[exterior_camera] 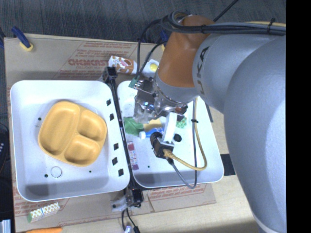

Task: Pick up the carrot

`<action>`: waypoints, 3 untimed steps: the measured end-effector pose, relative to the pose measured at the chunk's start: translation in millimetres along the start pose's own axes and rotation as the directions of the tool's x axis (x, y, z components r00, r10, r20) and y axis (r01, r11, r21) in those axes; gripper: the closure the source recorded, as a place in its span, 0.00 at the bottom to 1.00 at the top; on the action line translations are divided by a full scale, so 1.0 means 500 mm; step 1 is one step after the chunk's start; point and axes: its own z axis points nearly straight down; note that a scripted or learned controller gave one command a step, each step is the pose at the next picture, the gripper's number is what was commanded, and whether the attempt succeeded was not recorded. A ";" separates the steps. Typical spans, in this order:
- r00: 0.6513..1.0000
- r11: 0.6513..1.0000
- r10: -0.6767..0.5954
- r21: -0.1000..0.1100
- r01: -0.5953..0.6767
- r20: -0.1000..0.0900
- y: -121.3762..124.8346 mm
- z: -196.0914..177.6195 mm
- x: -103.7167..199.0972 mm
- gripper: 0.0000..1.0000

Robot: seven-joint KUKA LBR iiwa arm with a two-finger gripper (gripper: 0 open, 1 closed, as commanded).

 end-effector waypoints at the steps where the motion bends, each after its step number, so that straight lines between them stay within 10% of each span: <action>1: 0.998 0.998 -0.063 0.003 0.063 0.000 0.022 -0.019 -0.124 1.00; 2: 0.999 0.999 -0.044 0.006 0.044 0.001 -0.001 0.272 -0.265 1.00; 3: 0.877 0.877 -0.480 -0.001 0.480 0.001 0.036 0.015 -0.345 1.00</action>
